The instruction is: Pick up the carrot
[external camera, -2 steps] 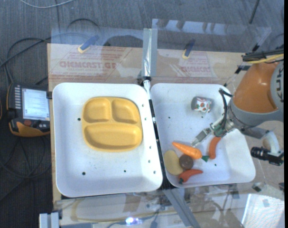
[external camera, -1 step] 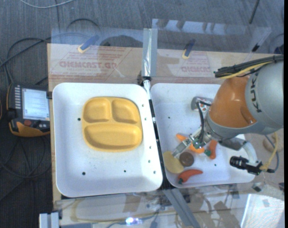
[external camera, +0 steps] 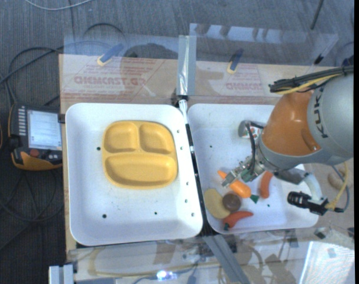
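Two white bins [external camera: 78, 218] on bench, fingers [external camera: 243, 173] above carrot [external camera: 239, 188], lying aslant, grip state unclear

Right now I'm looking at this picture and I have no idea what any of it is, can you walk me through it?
The picture is taken by one camera fixed above a bench, looking down at a slant. The big grey and orange machine on the right is a robot arm. Its tool is low over the right white bin, among some toy food: a small orange carrot, a brown round piece, a tan disc and red peppers. I cannot tell whether it holds anything. The left white bin holds a yellow divided tray. A handheld control screen lies further left.
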### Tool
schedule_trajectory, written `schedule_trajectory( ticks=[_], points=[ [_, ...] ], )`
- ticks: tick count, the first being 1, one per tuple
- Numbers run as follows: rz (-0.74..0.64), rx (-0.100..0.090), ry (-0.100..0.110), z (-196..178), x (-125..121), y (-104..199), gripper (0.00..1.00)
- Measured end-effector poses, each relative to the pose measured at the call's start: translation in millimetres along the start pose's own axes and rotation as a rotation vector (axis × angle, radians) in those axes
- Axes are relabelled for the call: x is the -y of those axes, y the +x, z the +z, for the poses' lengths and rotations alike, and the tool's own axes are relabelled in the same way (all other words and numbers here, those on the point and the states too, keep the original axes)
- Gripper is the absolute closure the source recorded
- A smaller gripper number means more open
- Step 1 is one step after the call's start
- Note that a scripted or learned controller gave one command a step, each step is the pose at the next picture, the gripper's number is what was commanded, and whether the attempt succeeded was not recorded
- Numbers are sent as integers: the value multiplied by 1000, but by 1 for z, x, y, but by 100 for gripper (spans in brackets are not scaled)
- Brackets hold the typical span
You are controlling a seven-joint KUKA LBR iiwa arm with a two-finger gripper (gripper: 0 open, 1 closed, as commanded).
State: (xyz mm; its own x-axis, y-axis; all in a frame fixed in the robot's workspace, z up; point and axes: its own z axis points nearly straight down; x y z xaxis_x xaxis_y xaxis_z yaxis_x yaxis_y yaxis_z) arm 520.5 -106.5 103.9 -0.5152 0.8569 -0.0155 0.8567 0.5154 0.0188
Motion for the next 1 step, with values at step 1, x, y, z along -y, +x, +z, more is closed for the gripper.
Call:
schedule_trajectory(
  ticks=[1],
  points=[
    [106, -15, 20, -79, -56, 60, 100]
  ],
)
